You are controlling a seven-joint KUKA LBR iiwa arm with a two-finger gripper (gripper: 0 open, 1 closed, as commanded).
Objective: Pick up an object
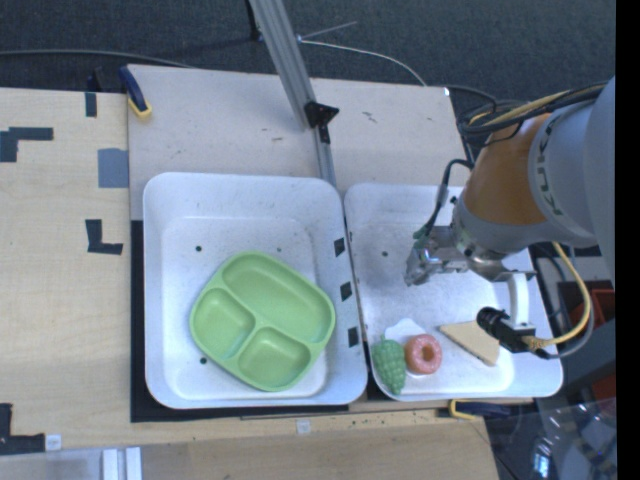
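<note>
**Grey arm over right bin**

Grey arm's gripper [420, 268] hangs above the right bin [385, 213]; finger opening cannot be determined. Pink donut [423, 354], green toy [389, 364] and tan wedge [472, 341] lie toward 6 o'clock. Green divided plate [262, 320] occupies the left bin [165, 268].

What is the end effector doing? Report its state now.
End effector: above the right bin, nothing seen in its grasp; open or closed cannot be told.

A pink donut [424, 354] lay flat in the right bin's near edge, between a green toy [390, 365] and a tan wedge [472, 341].
</note>
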